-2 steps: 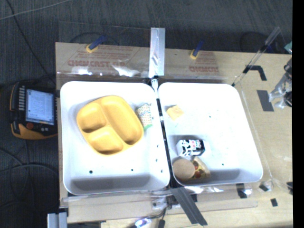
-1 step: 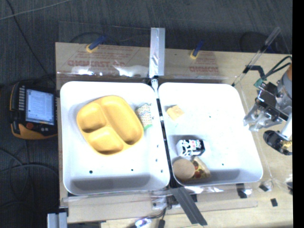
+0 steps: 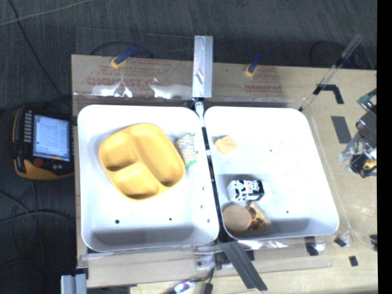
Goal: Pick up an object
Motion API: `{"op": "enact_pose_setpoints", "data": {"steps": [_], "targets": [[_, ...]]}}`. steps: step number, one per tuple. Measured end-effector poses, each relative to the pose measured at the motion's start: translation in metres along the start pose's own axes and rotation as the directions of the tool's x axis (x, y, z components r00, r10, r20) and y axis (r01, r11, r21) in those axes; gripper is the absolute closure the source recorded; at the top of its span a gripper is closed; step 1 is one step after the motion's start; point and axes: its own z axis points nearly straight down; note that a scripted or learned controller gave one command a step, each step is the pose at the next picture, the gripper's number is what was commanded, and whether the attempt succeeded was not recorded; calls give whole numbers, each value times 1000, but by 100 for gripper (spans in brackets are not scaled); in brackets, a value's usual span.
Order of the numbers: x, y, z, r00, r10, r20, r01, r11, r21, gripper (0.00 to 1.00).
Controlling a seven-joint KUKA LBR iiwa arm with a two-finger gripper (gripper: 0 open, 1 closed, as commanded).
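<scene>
Landmark: the dark divider (image 3: 209, 164) running between the left bin (image 3: 92, 225) and the right bin (image 3: 312, 164); every place below is being given from it

Gripper (image 3: 366, 141): sitting at the view's right edge, well right of the divider and beyond the right bin's outer wall, only partly showing; whether it is apart or together cannot be told, and nothing is showing in its grasp

Yellow divided plate (image 3: 141, 160): lying flat in the left bin, a little left of the divider, taking up much of that bin's floor

Patterned packet (image 3: 187, 149): resting just left of the divider, touching the plate's right rim

Pale yellow piece (image 3: 225, 144): lying just right of the divider, in the right bin's far half

Black-and-white object (image 3: 246, 190): sitting right of the divider, in the right bin's near half

Brown round object (image 3: 236, 218): lying just right of the divider against the right bin's near wall, directly below the black-and-white object

Tan item (image 3: 260, 219): touching the brown round object on the side away from the divider

Objects versus gripper: all six are lying on the bin floors well apart from the gripper; the three in the right bin's near half are the closest to it, the yellow divided plate being the farthest

Handheld screen unit (image 3: 43, 141): resting off the bench, far left of the divider
</scene>
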Motion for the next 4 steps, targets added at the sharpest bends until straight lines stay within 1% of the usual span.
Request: {"op": "enact_pose_setpoints", "data": {"steps": [1,2,3,4], "targets": [[19,-28,8,981,-193,-1,193,981,-1,100],[56,-84,24,849,-529,-2,529,849,-1,100],[16,-24,-2,848,-530,-1,530,848,-3,100],[69,-105,15,617,-787,-2,787,617,-3,100]]}}
